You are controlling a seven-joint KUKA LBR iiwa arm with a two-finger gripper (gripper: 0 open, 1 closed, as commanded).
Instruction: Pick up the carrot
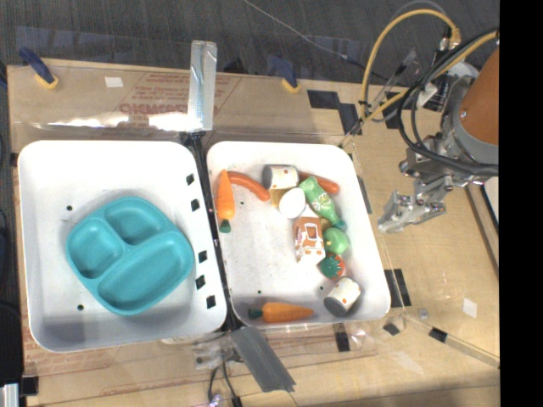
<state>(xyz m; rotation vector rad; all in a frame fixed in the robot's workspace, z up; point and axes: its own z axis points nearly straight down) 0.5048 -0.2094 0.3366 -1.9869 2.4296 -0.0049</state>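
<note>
**Three carrot-like pieces, and the gripper parked outside the bin**

The gripper (413, 210) hangs over the bare counter (441, 295) just right of the right bin (254, 253), apart from everything in it; it has hold of nothing, and its metal fingers blur together, so I cannot tell how far they are spread.

The likeliest slip is picking the wrong piece. A carrot (224, 197) lies along the bin's left wall, green tip toward the near side; another carrot (284, 313) lies along the near wall; a curved orange piece (248, 184), possibly a chili, touches the first one's far end. Both carrots hug a wall, so a finger could strike the rim or find no room to close, and the smooth, tapered plastic would squirt out of a poor pinch. Crowded toys in the middle, a green bottle (321, 199), a white egg (292, 203) and a small cup (342, 296), could be knocked.

The left bin (42, 193) holds a glossy teal divided plate (129, 253)
</note>
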